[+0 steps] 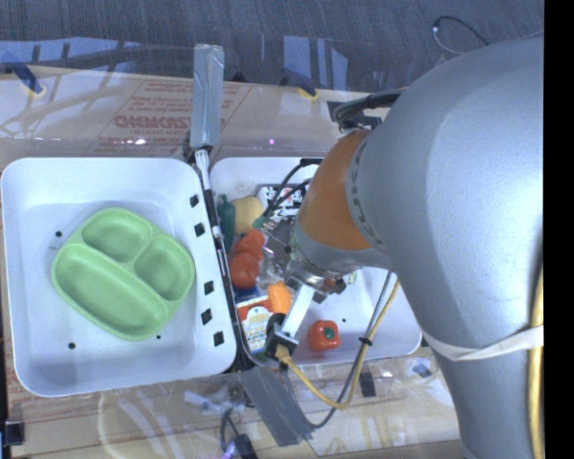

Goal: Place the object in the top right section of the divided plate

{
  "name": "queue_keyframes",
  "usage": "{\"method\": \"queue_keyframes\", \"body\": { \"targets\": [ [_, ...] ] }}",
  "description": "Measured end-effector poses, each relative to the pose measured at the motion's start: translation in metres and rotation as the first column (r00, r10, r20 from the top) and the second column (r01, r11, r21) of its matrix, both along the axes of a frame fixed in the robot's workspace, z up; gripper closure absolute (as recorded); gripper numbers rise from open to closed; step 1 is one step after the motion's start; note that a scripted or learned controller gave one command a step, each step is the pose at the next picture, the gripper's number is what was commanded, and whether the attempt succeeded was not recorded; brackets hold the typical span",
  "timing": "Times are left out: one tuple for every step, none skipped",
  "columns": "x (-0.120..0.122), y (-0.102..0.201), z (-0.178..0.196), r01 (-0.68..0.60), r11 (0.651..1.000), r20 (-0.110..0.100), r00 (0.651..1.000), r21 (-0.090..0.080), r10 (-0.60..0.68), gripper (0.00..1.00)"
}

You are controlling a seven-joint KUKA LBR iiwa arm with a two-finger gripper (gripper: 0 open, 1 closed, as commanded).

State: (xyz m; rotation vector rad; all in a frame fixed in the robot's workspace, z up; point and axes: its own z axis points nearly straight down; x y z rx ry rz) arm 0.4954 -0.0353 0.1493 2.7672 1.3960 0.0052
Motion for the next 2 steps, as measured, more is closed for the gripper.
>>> {"method": "queue_keyframes", "body": {
  "targets": [
    [-0.004, 0.021, 0.04, -0.088, 0.995, -0.028, 0.996, 0.037, 0.089, 1.0],
    [-0.019, 0.083, 0.038, -0.285, 0.958, -0.033, 0.958, 0.039, 0.286, 1.0]
  ]
}}
